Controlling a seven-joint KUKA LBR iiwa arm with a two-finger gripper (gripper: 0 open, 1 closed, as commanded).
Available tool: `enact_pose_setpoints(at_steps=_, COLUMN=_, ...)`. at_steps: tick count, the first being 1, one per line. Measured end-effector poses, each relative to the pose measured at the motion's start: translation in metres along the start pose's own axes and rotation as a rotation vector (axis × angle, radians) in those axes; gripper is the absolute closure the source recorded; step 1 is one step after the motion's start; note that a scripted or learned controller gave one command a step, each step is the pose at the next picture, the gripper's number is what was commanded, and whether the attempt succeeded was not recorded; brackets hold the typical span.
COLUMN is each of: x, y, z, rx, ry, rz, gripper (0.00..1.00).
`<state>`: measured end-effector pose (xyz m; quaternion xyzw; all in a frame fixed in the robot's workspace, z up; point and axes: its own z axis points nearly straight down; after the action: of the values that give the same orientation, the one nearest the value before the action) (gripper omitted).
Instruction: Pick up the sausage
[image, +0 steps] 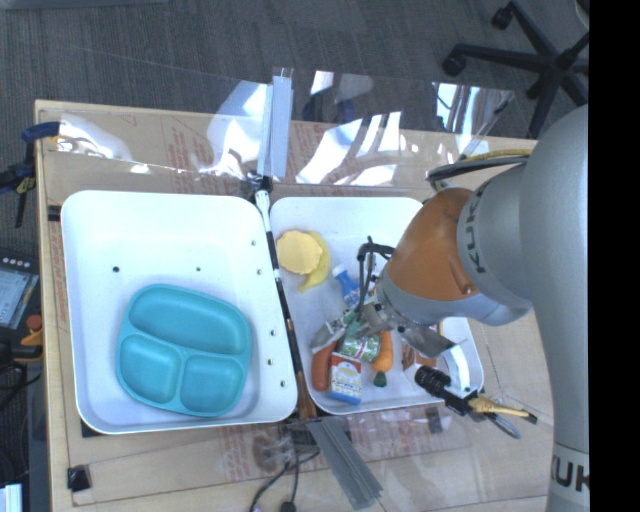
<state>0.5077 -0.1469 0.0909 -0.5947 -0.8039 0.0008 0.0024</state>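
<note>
Grey arm (520, 230) reaching in from 3 o'clock, orange band above the wrist, gripper (362, 325) low over the right bin (400, 212). Cannot tell whether closed or apart. Sausage (320, 370) lying at the right bin's 7 o'clock corner, just beside a small carton (345, 377). Yellow item (300, 252) toward 11 o'clock. Blue divided tray (184, 350) resting in the left bin (120, 220).
</note>
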Motion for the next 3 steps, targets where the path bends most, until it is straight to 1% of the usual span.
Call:
enact_pose_setpoints(at_steps=1, x=0.024, y=-0.001, z=-0.001, rx=-0.004, ry=-0.008, rz=-0.060, gripper=0.00)
enact_pose_setpoints(at_steps=2, x=0.011, y=-0.030, z=0.000, rx=0.000, ry=0.002, rz=0.467, gripper=0.00)
enact_pose_setpoints(at_steps=3, x=0.011, y=-0.029, z=-0.009, rx=0.002, ry=0.004, rz=0.460, gripper=1.00)
